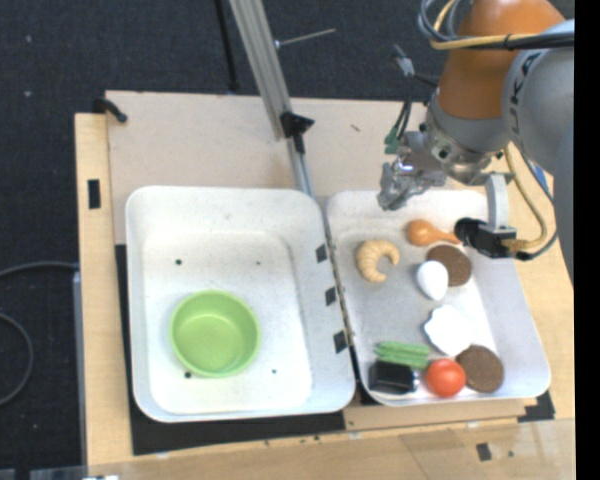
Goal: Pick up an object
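Gripper (395, 193) hangs over the far left corner of the right bin (380, 313), above the bin floor, nothing seen in its grasp. Whether it is spread or closed: cannot be read from this angle.

Right bin contents:
- croissant (377, 258) nearest the gripper, just below it in the view, lying clear of the rest
- orange piece (425, 233) near the far wall, right of the croissant
- white egg (433, 280) touching a brown disc (456, 264), mid-bin
- white lump (448, 328) nearer the front
- second disc (482, 367), also brown, at the front right, touching a tomato (444, 377)
- green pod (403, 352) lying flat, just behind a black block (391, 376) at the front left corner

Left bin (220, 233): one green bowl (214, 333), upright, in the front half, well apart from the gripper.

Candidate objects for picking all sit on bin floors; none lifted
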Motion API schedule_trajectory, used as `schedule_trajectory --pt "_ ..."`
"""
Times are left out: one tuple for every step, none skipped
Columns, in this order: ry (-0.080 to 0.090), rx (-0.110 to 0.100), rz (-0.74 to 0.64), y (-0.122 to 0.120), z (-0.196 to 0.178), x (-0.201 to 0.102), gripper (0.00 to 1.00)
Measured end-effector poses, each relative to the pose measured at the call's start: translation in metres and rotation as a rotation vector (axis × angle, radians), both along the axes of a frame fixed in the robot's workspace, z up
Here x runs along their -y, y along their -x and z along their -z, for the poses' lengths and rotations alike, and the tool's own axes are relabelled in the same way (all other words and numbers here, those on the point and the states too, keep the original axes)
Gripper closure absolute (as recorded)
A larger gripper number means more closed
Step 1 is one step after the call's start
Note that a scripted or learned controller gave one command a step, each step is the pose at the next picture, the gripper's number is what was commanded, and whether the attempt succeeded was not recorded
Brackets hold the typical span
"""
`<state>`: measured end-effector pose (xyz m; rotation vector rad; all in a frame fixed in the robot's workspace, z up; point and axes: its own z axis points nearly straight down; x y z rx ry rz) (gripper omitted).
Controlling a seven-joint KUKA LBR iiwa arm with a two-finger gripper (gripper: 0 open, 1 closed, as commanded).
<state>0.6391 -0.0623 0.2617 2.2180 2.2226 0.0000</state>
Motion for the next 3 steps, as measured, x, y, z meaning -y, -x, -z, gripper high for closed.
schedule_trajectory --pt "-0.001 0.003 -0.004 -0.008 -0.006 -0.046 1.0" --pt "-0.002 -0.002 -0.004 -0.008 0.007 -0.096 1.0" --pt "-0.001 0.0 -0.005 -0.02 0.022 -0.148 1.0"
